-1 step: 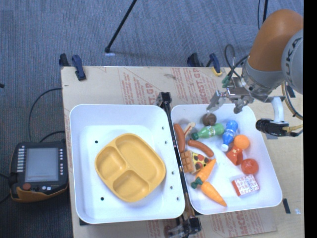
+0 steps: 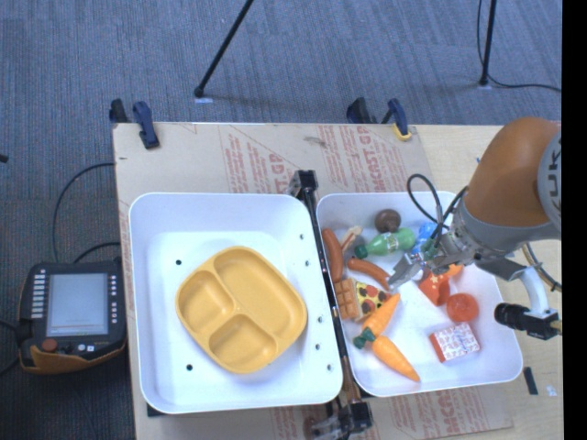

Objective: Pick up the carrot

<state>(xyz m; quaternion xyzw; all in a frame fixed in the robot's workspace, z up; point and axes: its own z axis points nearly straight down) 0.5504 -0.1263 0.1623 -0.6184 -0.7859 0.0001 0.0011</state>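
The end effector (image 2: 410,270) hovers in the right white bin (image 2: 509,360); whether it is apart or together I cannot tell. The orange toy carrot with a green top (image 2: 393,357) lies near the front, touching a 2nd carrot (image 2: 382,315). A descent here risks snagging the pizza slice (image 2: 370,292) instead.

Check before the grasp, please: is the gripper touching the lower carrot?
Apart. The camera view shows the gripper well above the lower carrot, with white bin floor between.
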